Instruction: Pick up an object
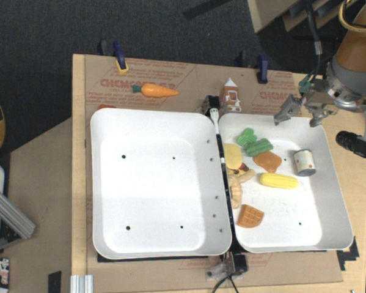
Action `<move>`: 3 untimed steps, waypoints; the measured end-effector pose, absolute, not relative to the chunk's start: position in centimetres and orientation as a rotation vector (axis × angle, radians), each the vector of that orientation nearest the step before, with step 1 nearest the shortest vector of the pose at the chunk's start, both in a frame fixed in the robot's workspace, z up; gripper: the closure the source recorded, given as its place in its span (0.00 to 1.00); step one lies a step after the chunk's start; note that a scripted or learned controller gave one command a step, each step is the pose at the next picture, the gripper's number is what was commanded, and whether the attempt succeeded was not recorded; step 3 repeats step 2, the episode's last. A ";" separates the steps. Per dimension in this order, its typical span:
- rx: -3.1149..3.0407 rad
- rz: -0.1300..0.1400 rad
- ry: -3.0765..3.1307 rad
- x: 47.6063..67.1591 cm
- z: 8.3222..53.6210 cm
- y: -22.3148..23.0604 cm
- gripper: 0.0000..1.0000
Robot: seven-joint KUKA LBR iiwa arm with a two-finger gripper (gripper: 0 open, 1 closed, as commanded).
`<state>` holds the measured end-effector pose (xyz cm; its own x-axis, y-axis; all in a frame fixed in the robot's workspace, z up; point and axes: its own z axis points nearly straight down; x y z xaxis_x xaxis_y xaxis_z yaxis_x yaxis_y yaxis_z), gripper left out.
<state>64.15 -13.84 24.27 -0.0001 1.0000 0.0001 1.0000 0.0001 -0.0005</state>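
Gripper (300,113) hangs wide open and empty over the right bin's (325,239) far rim, while the can (303,161) lies below it on its side, liable to roll from a descending pinch.

Red print on cardboard sheet (192,82), too faint to read.

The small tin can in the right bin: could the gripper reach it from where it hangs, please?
Probably yes. The gripper hangs open above the right bin's far edge, and the tin can lies apart from the corn cob, with nothing over it.
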 end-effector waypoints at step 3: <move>-2.229 -0.012 -2.230 65.9 10.1 -15.0 1.00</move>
